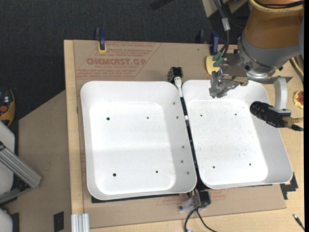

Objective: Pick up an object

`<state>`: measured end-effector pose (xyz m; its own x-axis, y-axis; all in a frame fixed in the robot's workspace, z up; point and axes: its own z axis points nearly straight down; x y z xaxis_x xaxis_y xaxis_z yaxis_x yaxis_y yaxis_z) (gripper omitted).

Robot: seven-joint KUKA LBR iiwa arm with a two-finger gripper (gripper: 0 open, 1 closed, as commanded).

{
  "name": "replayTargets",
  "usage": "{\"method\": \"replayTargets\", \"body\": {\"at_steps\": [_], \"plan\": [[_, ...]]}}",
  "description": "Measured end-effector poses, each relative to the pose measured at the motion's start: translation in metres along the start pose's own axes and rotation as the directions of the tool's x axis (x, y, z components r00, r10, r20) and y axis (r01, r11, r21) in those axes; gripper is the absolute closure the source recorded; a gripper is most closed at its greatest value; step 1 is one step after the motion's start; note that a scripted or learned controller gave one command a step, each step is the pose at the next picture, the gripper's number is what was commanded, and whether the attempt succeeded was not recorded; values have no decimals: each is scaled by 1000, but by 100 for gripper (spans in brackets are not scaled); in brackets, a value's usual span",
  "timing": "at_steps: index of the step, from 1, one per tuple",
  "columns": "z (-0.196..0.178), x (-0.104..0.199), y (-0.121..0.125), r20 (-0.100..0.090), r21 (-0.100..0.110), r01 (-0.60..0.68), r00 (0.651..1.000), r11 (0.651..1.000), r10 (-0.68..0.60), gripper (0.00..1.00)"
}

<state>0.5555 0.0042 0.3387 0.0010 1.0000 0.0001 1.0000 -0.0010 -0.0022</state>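
From the camera above the bench, we count two white bins: the left bin [130, 146] and the right bin [231, 144]. They sit side by side on one brown board [120, 57], with a thin black strip [187, 124] running down the seam between them. The left bin's floor has four dark dots [108, 119], one towards each corner, and the right bin's floor has four more. The right floor also carries a scatter of fine dark specks. At the board's far edge we spot two blue clamps, one above the left bin [100, 36] and one above the right [214, 43].

One arm [270, 47] comes in from the right, grey, with its orange band [277, 13] wide across the top corner. Its one gripper [218, 90] hangs over the far left corner of the right bin, close to the rim. We cannot tell whether it is spread or pressed together, because the metal there blurs into a single shape against the white. We cannot tell either whether anything sits in it.

Where the object to pick lies is also unclear from here. The one candidate is a small pale yellow thing [210, 65] on the board just beyond the right bin's far rim. It is partly hidden behind the gripper and too small to name.
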Motion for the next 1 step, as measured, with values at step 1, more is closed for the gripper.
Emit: {"method": "replayTargets", "body": {"at_steps": [1], "plan": [[-12,-39,-1,2,-5,-3,1000,1000,3,100]]}}
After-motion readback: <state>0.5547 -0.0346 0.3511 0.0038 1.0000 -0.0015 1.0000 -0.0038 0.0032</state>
